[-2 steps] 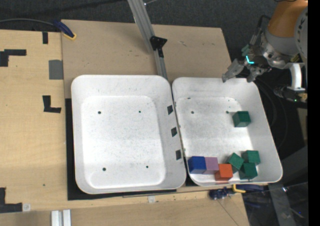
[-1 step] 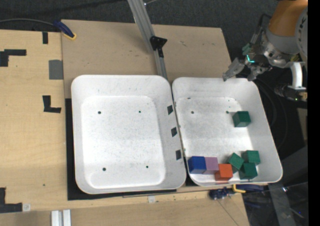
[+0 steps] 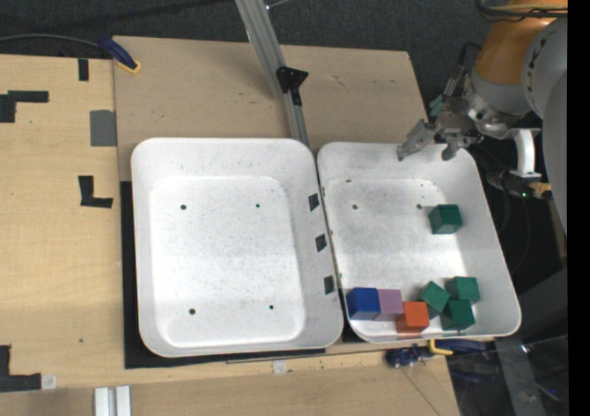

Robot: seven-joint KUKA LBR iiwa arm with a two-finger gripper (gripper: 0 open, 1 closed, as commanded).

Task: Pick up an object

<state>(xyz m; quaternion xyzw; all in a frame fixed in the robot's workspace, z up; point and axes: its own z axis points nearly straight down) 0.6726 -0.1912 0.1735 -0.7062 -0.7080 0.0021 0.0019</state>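
My gripper hangs over the far right corner of the right bin, its two fingers spread open with nothing between them. A lone green block lies below it, near the bin's right wall. Along the near edge of that bin sit a blue block, a lilac block, an orange block and three more green blocks, packed close together.
The left bin stands beside the right one, with black clips on the shared rim. A slanted metal rail crosses the bench behind the bins. A blue and yellow clamp lies at the far left.
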